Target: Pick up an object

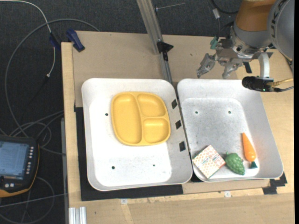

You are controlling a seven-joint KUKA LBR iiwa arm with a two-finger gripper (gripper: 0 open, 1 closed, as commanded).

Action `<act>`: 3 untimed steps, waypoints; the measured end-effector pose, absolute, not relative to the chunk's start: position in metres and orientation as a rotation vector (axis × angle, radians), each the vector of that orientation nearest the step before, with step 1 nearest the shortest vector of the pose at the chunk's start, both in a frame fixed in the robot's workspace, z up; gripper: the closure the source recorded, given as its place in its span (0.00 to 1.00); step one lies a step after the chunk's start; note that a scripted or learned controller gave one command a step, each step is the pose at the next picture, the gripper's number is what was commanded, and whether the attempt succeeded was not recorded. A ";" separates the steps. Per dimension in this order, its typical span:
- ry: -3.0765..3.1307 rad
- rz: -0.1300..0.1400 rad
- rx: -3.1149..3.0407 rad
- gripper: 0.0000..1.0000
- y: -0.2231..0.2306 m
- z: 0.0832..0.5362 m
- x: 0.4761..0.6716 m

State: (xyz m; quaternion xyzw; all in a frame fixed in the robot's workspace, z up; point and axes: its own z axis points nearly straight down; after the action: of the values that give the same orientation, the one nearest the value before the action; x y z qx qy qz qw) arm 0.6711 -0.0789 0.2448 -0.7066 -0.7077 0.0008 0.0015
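My gripper (217, 69) hangs above the far edge of the right bin (212, 120), its fingers spread open with nothing between them. Well below it, along the bin's near edge, lie three things: a patterned white card box (208, 161) at the left, a green bumpy toy vegetable (235, 163) beside it, and an orange carrot (248, 147) at the right. All three lie far from the gripper.
The left bin (96, 139) holds a yellow divided plate (139, 118). A grey metal post (152, 20) rises behind the gap between the bins. A tablet (16, 164) and cables lie on the floor at left.
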 end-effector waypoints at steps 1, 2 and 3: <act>-2.221 0.003 -2.218 0.00 -0.079 0.245 0.671; -2.217 0.008 -2.217 0.00 -0.080 0.188 0.663; -2.217 0.008 -2.216 0.00 -0.078 0.124 0.660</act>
State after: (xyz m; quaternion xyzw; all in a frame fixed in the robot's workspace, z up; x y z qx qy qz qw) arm 0.6596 -0.0777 0.1244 -0.7069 -0.7073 0.0026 0.0035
